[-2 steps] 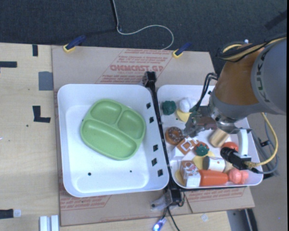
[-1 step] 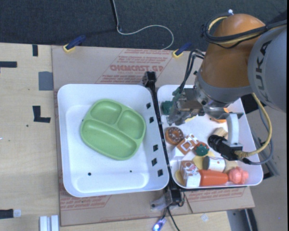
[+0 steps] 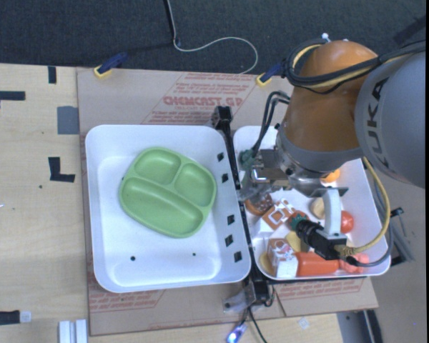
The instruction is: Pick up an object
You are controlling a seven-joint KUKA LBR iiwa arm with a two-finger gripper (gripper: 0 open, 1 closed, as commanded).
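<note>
My gripper [image 3: 257,183] hangs low over the left side of the right bin [image 3: 377,199], under the grey and orange arm [image 3: 329,106]. Right beneath it lies a small brown round item [image 3: 257,206], and beside that an orange-and-white patterned box [image 3: 280,215]. Whether anything is held is hidden by the wrist. Further toward the front of this bin lie a red-orange bottle [image 3: 320,266] and a small brown-and-white carton [image 3: 279,254]. A red ball [image 3: 346,221] and a white piece [image 3: 332,209] sit on the right side.
The left bin [image 3: 107,263] holds a green divided plate [image 3: 168,191]. A black divider with clips [image 3: 231,191] runs between the two bins. The bins rest on cardboard [image 3: 164,98] on the bench.
</note>
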